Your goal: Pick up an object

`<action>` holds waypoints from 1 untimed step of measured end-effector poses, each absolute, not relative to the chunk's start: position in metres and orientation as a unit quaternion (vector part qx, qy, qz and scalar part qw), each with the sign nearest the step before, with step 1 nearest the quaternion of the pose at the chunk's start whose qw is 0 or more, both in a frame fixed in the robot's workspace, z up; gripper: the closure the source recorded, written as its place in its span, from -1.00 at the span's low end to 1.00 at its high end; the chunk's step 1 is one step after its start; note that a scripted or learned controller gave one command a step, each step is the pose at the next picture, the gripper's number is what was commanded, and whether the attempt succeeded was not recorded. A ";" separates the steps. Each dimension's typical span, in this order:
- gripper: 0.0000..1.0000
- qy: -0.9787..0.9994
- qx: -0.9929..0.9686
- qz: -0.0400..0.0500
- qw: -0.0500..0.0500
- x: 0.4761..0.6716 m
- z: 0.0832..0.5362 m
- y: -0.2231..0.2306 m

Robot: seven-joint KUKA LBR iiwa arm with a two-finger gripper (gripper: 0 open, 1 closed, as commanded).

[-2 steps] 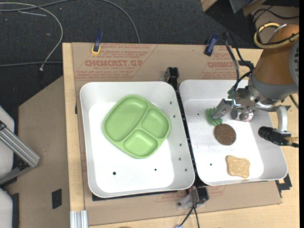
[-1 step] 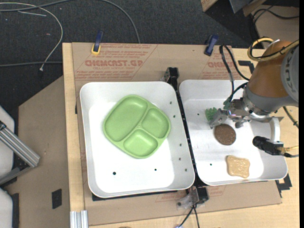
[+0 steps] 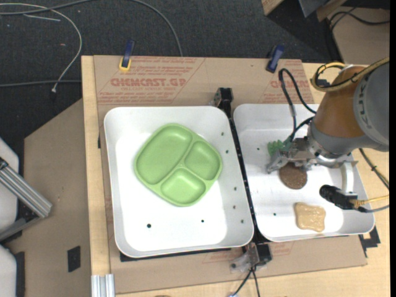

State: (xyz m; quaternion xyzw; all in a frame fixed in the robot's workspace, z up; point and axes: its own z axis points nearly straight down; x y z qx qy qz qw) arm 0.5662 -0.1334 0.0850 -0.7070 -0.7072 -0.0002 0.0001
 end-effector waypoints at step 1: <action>1.00 -0.707 -0.708 -0.002 -0.005 0.569 0.100 -0.135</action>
